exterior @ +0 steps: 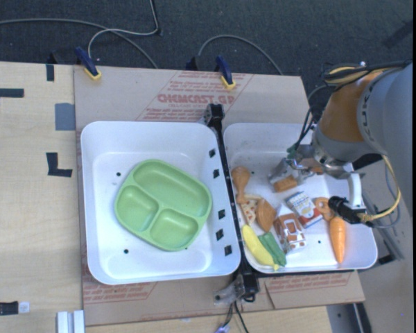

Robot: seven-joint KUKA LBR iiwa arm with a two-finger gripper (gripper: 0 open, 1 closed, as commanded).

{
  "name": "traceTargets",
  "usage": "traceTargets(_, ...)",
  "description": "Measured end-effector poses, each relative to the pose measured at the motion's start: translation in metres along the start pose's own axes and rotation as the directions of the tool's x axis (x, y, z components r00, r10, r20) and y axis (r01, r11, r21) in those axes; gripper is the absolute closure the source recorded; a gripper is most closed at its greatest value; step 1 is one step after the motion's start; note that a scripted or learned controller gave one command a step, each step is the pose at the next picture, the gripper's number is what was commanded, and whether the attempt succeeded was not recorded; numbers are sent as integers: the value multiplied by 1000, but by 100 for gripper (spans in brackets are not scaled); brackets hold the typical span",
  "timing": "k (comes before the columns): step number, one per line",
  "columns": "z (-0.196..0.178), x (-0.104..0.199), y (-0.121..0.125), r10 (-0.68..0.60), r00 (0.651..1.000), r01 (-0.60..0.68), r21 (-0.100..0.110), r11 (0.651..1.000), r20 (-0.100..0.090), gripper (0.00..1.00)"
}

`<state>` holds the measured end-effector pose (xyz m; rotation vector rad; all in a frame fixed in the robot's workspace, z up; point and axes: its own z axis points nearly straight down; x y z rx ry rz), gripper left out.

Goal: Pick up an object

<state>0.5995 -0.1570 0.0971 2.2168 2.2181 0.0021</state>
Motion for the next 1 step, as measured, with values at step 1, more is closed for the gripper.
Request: traceTargets(1,-88,114,-50,-3,1000,3,5,1000,-4,100)
